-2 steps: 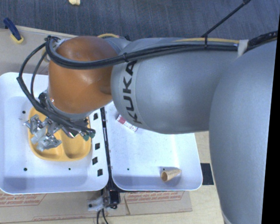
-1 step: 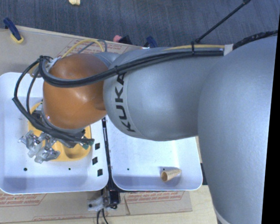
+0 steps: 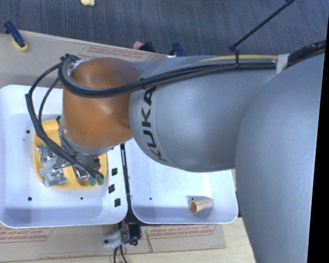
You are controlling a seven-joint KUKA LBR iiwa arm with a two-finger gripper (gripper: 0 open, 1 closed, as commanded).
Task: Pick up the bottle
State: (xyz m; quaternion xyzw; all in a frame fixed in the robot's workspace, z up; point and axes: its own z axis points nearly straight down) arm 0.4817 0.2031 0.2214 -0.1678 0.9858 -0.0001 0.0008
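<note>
The tool (image 3: pixel 64 171) is down in the left bin (image 3: pixel 9 143), over a flat thing (image 3: pixel 42 146). A small cone (image 3: pixel 200 205) lies in the right bin (image 3: pixel 169 211), near its front wall.

Dark grey ribbed carpet floor (image 3: pixel 163 13) lies beyond the brown cardboard-covered bench (image 3: pixel 114 52), a small yellow scrap (image 3: pixel 87 1) on it.

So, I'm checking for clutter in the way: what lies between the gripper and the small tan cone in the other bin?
Camera view: between gripper and cone lie bare bin floor, the two bins' adjoining rims and small black squares.
</note>
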